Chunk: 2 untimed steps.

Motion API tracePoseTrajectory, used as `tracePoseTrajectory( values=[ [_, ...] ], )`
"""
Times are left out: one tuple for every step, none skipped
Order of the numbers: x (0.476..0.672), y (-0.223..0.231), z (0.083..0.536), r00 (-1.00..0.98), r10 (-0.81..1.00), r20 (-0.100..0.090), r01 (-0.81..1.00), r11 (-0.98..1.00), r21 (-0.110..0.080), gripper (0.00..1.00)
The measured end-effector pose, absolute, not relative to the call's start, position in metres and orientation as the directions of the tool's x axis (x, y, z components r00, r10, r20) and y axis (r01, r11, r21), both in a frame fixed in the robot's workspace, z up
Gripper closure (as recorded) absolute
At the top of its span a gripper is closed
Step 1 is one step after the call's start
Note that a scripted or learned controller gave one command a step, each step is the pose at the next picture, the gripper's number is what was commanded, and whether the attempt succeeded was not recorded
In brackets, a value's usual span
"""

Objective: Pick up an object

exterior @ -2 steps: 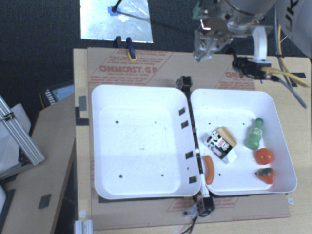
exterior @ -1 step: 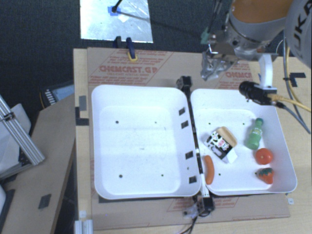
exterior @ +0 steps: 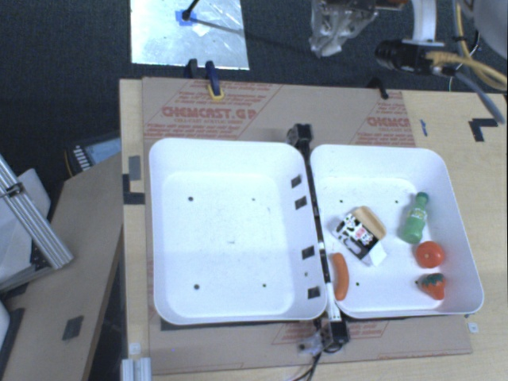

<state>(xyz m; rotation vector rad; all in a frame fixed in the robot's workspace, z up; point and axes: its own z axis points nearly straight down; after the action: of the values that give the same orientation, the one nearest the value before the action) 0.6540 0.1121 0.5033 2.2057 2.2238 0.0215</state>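
My gripper (exterior: 331, 44) hangs high at the top of the camera view, above the back edge of the bench and well behind the right bin (exterior: 381, 173). Nothing shows between its fingers. In the right bin lie a green bottle (exterior: 413, 218), a red tomato (exterior: 429, 254), an orange-red carrot-like piece with green top (exterior: 432, 285), a hot dog sausage (exterior: 340, 275) by the left wall, and a black-and-white carton with a tan bun-like piece (exterior: 361, 230).
The left bin (exterior: 167, 213) lies beside the right one, joined by a black divider with clips (exterior: 311, 213). A shiny metal plate (exterior: 189, 21) lies on the dark floor at the back. Yellow cables (exterior: 476, 58) hang at the upper right.
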Motion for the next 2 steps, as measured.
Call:
tracePoseTrajectory(
  values=[
    [0.661, 0.187, 0.441, -0.011, 1.0, 0.001, 1.0, 0.011, -0.002, 1.0],
    [0.668, 0.228, 0.399, -0.007, 1.0, 0.001, 1.0, 0.007, 0.0, 1.0]
  ],
)
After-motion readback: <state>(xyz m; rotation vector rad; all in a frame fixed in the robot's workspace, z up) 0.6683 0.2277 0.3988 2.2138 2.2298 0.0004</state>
